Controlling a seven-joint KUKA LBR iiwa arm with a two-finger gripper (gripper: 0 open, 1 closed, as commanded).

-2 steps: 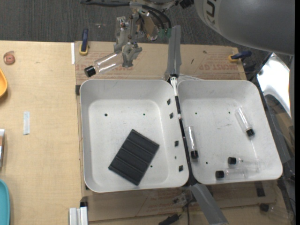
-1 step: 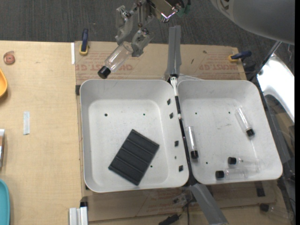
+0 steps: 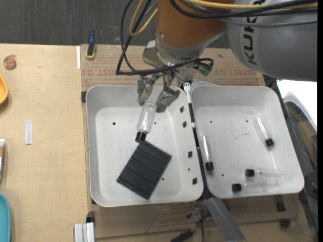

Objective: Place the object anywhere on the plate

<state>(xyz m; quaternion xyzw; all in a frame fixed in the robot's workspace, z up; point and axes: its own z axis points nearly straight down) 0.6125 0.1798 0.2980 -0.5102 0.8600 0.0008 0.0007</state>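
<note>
Wooden bench [image 3: 45, 150] bears two white bins [image 3: 96, 150] — claw [image 3: 157, 97] grips a clear tube [image 3: 145, 121] above the black plate [image 3: 145, 171].

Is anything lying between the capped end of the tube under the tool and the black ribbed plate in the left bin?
No. In the camera view the clear tube ends in its black cap just above the black ribbed plate; between them is a short stretch of bare floor of the left bin.

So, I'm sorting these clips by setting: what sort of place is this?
Most likely a robotics lab bench. A KUKA arm with its gripper holding a clear tube works over two white bins, one with a black ridged plate, on a plywood tabletop.
</note>
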